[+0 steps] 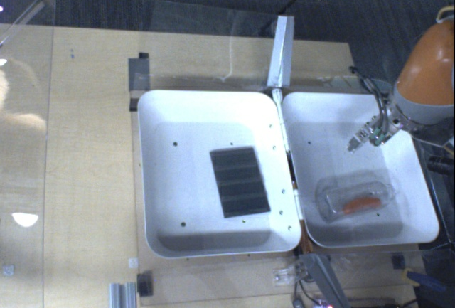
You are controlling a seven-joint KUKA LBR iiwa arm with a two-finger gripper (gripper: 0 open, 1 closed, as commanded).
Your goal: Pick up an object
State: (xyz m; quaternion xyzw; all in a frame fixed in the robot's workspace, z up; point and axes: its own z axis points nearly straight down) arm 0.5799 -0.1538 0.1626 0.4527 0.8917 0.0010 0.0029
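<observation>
Currently the gripper (364, 136) hovers in the frame's right-centre, its grip state unreadable; the clear bottle (355, 198) lies lower right in the right bin (419, 221). Descending squarely across its narrow width would likely serve best.

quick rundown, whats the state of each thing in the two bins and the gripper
dark ribbed panel: lying flat in the left bin, slightly angled, untouched
clear plastic container: lying on its side in the right bin, something orange inside, untouched
gripper: above the right bin, up from the container, nothing seen held; too small to tell how the jaws stand
</observation>
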